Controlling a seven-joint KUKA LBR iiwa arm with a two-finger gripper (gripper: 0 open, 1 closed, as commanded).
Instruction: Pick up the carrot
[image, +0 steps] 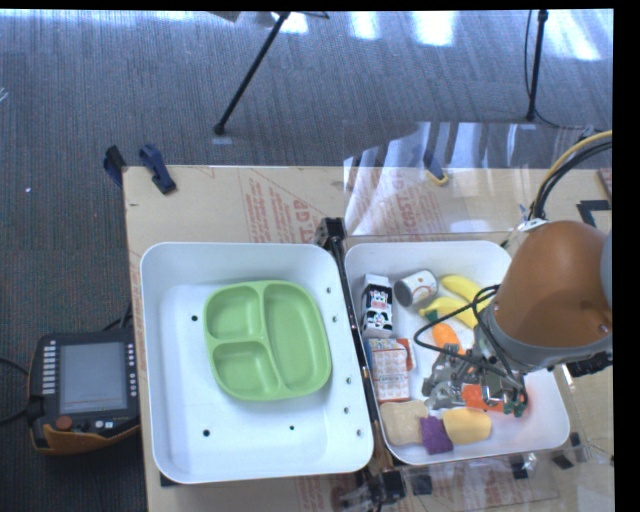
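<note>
Yellow and purple first, at the lower edge of the right bin: a yellow block touching a purple piece, with a tan slab to their left. Just above them sits the gripper, low over the bin floor, under the orange band and grey wrist that cover the bin's right side. How far the fingers are spread cannot be told; wires and metal clutter the spot. An orange-red scrap lies right at the gripper, what it is unclear. A red-printed card lies left of it.

The carrot lies above the gripper, toward mid-bin, near but apart, tilted, with nothing visibly gripping it. Beyond it a banana, a small white cup on its side, and a cow-print carton.

Left bin: green sectioned plate, centred. Cardboard-topped surface beyond. Teach pendant at lower left of frame, on the floor.
</note>
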